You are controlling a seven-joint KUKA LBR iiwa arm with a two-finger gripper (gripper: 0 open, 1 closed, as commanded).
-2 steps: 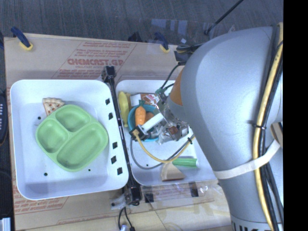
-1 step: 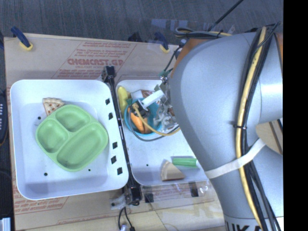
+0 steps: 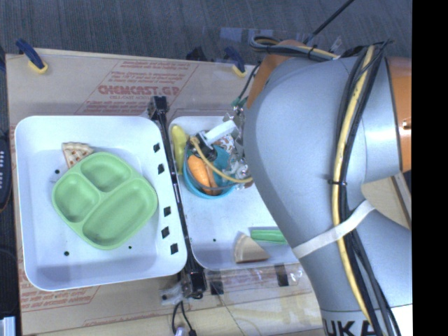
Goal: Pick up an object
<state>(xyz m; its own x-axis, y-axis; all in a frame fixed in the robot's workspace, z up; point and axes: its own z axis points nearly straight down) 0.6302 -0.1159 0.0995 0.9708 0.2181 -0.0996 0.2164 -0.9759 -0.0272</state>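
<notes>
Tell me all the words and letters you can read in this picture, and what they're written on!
"CHEMCAST GP": red print on the brown sheet under the bins, the clearest line.
Smaller red lines above and below it: too blurred to read.
"UKA": white letters on the grey arm at the bottom edge, cut off.
Faint red print along the sheet's lower left edge: unreadable.

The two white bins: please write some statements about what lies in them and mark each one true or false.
1. The green divided plate lies in the left bin. True.
2. The blue bowl stands in the left bin. False: it is in the right bin, near the divider between the bins.
3. An orange carrot-like piece lies in the blue bowl. True.
4. The green divided plate holds a yellow banana. False: its compartments hold nothing; a yellow item lies in the right bin beside the bowl.
5. A tan wedge lies near the front edge of the right bin. True.
</notes>
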